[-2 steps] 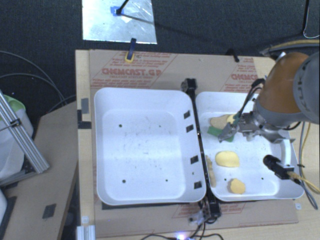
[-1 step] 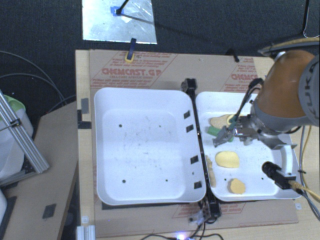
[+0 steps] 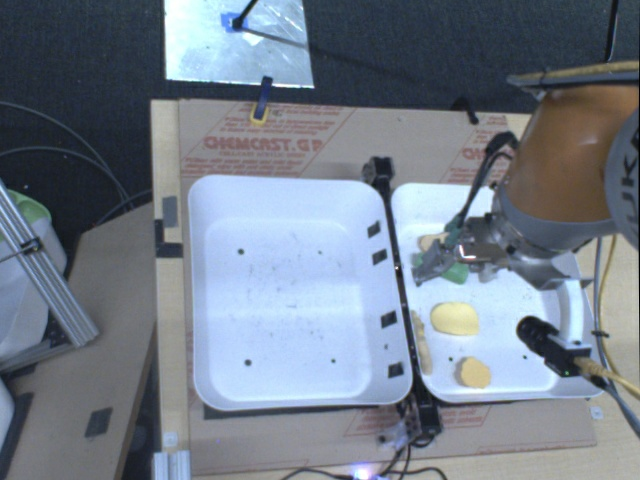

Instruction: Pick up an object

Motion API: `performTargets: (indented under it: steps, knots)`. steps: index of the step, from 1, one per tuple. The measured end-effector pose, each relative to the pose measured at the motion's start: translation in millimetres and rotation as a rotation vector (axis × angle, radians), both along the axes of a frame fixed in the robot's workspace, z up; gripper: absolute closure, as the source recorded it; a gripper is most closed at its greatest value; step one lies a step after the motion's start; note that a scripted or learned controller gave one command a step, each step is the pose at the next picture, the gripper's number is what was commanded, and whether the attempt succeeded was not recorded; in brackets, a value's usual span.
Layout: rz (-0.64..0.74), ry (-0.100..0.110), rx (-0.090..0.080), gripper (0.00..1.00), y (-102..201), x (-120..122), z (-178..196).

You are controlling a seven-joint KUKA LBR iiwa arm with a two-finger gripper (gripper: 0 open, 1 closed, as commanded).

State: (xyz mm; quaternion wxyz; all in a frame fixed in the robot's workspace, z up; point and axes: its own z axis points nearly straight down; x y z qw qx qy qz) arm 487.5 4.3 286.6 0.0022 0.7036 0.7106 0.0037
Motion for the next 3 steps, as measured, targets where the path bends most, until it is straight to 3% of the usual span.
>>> performTargets:
  steps: [1, 2, 3]
  knots:
    - [-0.001, 0.0, 0.0, 0.0, 36, 0, 54]
    - [-0.001, 0.002, -0.002, 1.0, 34, 1, 62]
    - [-0.004, 0.004, -0.001, 1.0, 57, 0, 93]
